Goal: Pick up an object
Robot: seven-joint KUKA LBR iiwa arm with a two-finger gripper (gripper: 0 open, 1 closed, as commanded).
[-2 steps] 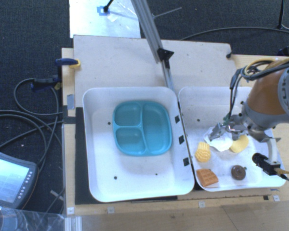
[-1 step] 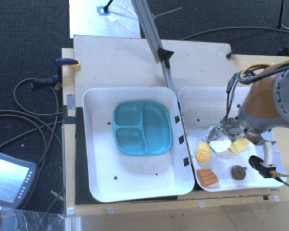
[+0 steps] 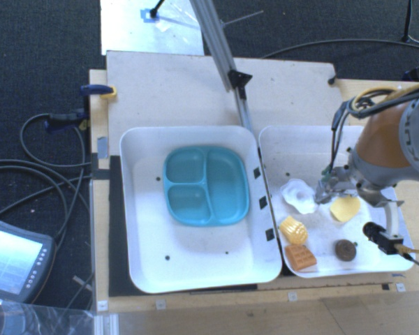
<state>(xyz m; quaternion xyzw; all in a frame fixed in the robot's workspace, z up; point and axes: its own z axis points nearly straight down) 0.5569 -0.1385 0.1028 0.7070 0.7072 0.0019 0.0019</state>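
Note:
My gripper [image 3: 325,190] hangs low in the right bin [image 3: 293,145], reaching in from the right. It sits between a crumpled white object [image 3: 297,195] on its left and a pale yellow wedge [image 3: 345,209] on its right, close to both. Nearer the front of that bin lie a yellow ridged piece [image 3: 293,229], an orange waffle-like piece [image 3: 302,257] and a small brown round thing [image 3: 345,250]. None of these is seen lifted off the bin floor.
The left bin [image 3: 143,243] holds a teal divided plate [image 3: 206,185]. A grey pole [image 3: 220,40] slants down from the top to the ridge between the bins. Cables and a pendant [image 3: 14,257] lie off the bench at left.

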